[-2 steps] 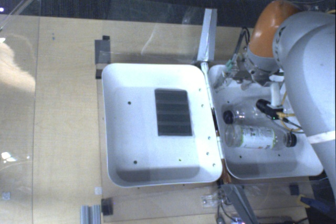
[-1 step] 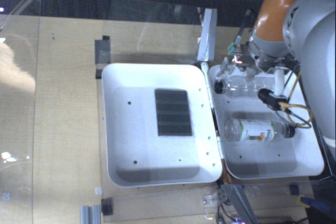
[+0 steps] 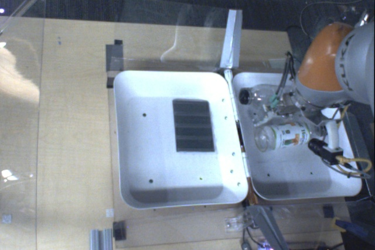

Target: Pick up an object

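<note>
gripper (image 3: pixel 280 107) state unclear, above 2 clear plastic bottles (image 3: pixel 283 137) in the smooth right bin (image 3: pixel 293 190).

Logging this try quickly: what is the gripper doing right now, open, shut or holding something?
Gripper: low in the right bin, just above the clear bottle; open or shut cannot be told, and nothing is seen held.

no readable text anywhere in frame. clear bottle (image 3: pixel 282 137) lying on its side in the right bin (image 3: pixel 304 187), right of centre, carries a label band with green and orange marks; lettering too small and blurred to make out. no numbers or signs legible.
</note>
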### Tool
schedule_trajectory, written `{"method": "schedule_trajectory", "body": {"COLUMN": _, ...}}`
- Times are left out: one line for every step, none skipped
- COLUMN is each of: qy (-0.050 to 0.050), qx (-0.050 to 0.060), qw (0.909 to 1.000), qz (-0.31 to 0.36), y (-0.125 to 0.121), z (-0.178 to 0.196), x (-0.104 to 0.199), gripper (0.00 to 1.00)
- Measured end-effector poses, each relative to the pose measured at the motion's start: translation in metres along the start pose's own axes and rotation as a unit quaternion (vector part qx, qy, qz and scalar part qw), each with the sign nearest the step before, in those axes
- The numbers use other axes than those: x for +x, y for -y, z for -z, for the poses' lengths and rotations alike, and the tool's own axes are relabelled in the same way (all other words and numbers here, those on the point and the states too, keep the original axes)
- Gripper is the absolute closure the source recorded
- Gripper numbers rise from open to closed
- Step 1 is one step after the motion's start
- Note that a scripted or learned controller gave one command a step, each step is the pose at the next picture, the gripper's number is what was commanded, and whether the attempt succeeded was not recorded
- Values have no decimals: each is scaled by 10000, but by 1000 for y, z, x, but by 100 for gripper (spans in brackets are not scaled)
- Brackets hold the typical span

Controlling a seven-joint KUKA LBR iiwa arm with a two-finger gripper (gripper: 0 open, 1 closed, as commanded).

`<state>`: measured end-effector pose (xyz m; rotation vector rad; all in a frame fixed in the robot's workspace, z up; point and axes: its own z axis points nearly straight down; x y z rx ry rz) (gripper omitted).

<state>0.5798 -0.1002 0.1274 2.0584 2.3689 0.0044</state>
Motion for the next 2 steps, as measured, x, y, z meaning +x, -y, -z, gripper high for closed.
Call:
{"method": "schedule_trajectory", "body": {"qy": 7, "qx": -47, "qw": 9993, "qz": 379, "y": 33, "z": -38, "x": -8, "gripper": 0}}
{"method": "schedule_trajectory", "body": {"qy": -3, "qx": 3, "qw": 10000, "qz": -73, "y": -35, "z": -40, "x": -25, "gripper": 0}}
